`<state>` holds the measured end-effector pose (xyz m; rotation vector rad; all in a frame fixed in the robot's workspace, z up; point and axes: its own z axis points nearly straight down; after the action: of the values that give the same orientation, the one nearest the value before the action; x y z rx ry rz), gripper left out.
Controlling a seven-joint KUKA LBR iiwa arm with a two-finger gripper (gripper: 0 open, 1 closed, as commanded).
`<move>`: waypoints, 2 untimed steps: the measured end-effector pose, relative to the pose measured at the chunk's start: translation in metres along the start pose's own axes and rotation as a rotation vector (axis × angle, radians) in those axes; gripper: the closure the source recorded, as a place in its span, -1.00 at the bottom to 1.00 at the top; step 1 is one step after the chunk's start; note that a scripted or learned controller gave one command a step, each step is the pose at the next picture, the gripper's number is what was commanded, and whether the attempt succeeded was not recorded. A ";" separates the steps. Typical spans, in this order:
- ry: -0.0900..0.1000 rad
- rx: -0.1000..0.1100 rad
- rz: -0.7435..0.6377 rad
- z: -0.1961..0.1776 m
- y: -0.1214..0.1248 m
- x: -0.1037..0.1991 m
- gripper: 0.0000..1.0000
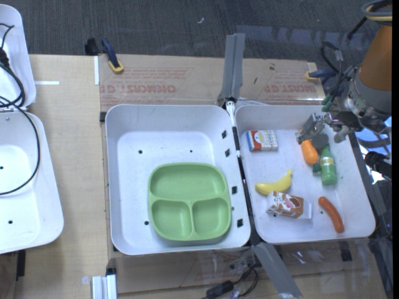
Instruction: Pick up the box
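A small white box [262, 140] with blue and red print lies flat near the back left of the right bin [368, 226]. My gripper [319, 129] hangs over the bin's back right part, about a hand's width to the right of the box and apart from it. It sits just above the top end of an orange carrot [309, 152]. Nothing of the box is covered.
The right bin also holds a banana [275, 183], a brown and white carton [287, 205], a green bottle [328, 170] and a red sausage [331, 213]. A green divided plate [188, 201] lies in the left bin [118, 167]. A grey divider post [234, 67] stands behind the bins.
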<state>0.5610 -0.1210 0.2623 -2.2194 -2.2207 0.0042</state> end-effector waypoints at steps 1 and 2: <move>-0.001 -0.001 -0.028 0.069 0.076 0.041 -1.00; -0.002 -0.010 -0.242 0.166 0.095 0.026 -1.00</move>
<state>0.6556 -0.0950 0.0965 -1.9395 -2.4792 -0.0059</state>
